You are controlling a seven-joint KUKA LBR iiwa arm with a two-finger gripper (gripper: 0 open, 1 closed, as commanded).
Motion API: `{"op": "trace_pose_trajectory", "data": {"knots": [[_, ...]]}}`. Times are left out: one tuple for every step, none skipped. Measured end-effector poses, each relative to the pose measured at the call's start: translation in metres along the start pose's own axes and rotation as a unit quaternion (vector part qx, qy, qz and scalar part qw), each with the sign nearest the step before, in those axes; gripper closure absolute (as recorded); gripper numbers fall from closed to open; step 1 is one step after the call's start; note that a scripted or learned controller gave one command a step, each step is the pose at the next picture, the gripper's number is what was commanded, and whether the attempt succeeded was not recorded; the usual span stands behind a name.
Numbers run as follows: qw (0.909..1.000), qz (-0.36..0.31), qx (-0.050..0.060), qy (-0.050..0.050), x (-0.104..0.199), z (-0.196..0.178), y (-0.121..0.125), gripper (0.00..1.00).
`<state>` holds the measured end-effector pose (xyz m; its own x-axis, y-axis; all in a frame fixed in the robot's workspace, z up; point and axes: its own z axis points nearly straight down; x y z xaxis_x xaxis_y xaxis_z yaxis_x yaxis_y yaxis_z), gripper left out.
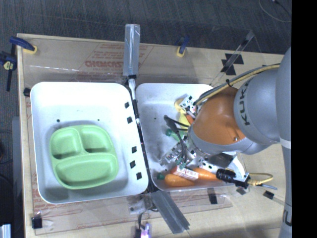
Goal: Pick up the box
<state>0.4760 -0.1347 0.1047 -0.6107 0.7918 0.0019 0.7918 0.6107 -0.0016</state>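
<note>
The grey arm (262, 113) bears part of "KUKA" lettering. Its end effector (181, 155) reaches down into the right bin (153, 103); its grip cannot be told. A small box (186, 103) lies just beyond the orange band (215, 120)

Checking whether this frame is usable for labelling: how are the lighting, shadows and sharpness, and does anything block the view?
Camera view: even, soft lighting; mild glare on the right white bin's floor; soft shadow around the green divided plastic tray in the left white bin; slightly grainy overall; the grey-and-orange arm covers much of the right bin.
</note>
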Motion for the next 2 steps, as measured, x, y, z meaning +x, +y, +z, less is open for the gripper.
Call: {"op": "trace_pose_trajectory", "data": {"knots": [[0.9978, 0.066, -0.001, -0.001, -0.031, -0.121, 0.055, 1.00], [0.9992, 0.040, 0.001, -0.001, -0.039, 0.007, 0.109, 1.00]]}}
